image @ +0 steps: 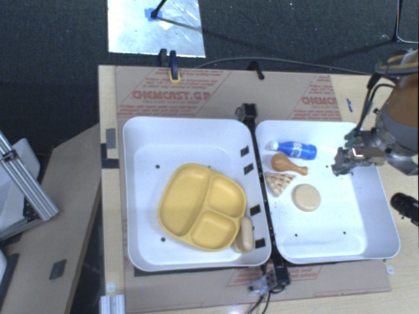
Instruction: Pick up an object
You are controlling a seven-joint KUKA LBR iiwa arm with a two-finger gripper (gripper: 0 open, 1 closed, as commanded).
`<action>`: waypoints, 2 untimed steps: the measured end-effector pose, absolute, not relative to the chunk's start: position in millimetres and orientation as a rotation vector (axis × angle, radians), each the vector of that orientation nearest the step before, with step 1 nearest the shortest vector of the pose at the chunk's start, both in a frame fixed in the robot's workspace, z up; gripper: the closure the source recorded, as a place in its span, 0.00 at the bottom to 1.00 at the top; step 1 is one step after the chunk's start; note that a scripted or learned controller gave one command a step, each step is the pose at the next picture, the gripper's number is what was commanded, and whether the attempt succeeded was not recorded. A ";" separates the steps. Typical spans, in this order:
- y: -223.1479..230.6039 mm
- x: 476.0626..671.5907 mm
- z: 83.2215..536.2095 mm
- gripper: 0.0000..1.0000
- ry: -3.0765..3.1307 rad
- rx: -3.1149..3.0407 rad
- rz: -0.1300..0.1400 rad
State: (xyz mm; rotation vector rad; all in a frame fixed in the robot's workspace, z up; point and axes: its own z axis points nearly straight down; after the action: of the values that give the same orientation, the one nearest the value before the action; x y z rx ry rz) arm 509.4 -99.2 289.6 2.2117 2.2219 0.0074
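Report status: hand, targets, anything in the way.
Hand over right bin, grip state unclear. Blue bottle, drumstick, pizza slice, round cookie all unpicked. Path clear.

I saw white bins (196,128), yellow divided tray (203,207), beige bread roll (245,234), blue bottle with white cap (294,150), brown drumstick (289,164), tan checkered pizza slice (279,184), cream round bun (306,197), dark grey gripper (344,160), brown cardboard with red lettering (171,94)

Just left of the tool (340,164), in the right bin (380,221), lie four small things: a blue bottle (296,150) on its side, a brown drumstick (289,165) below it, a pale pizza slice (279,184), and a round cream bun (306,197) nearest the tool's lower left.
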 end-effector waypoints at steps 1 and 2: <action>-45.9 522.4 281.4 1.00 2.228 2.212 0.003; -0.5 534.8 269.6 1.00 2.232 2.211 0.003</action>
State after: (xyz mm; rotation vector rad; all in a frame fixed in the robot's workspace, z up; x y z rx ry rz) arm 534.8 -0.5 269.6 2.2111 2.2317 0.0028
